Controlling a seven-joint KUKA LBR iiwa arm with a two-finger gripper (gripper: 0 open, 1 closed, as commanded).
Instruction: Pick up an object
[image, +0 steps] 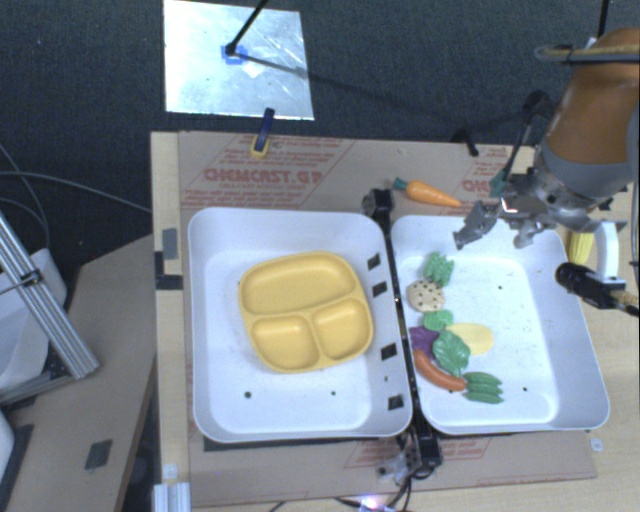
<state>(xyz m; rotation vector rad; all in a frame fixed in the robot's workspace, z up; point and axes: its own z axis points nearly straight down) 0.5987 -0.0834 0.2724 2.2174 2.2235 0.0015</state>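
"What is the yellow tray (303, 322) made of?"

"It looks like smooth plastic, a bit shiny. The two white bins (222, 400) look like smooth plastic too, and the right one (560, 390) has small dark specks."

"And under the bins?"

"A brown cardboard sheet (300, 170), matt, with red print. Behind it lies a shiny, crinkly foil sheet (240, 60)."

"The toy carrot (428, 193) near the right bin's top edge?"

"Smooth, glossy plastic. The gripper (497, 226) looks like grey metal."
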